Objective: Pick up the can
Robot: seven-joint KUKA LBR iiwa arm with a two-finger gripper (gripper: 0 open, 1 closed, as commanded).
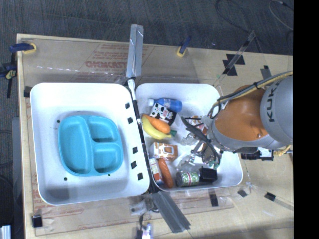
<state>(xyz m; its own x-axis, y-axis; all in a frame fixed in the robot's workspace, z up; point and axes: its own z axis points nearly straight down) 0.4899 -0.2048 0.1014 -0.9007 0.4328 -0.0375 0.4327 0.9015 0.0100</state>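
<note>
Can (188, 178) lies on its side in the near-right corner of the right bin (227, 96), w/ a black block (208, 175) touching its right end, a carrot-like stick (166, 172) just left. Pincer (202, 151) hangs just above the can, amid clutter; wide or narrow — cannot tell. Arm (244, 118) reaches over the bin's right wall, prob. lining up a top-down grab. Banana (154, 126) and bottle (167, 105) sit farther back; blue tray (90, 144) in the left bin (40, 98).
</note>
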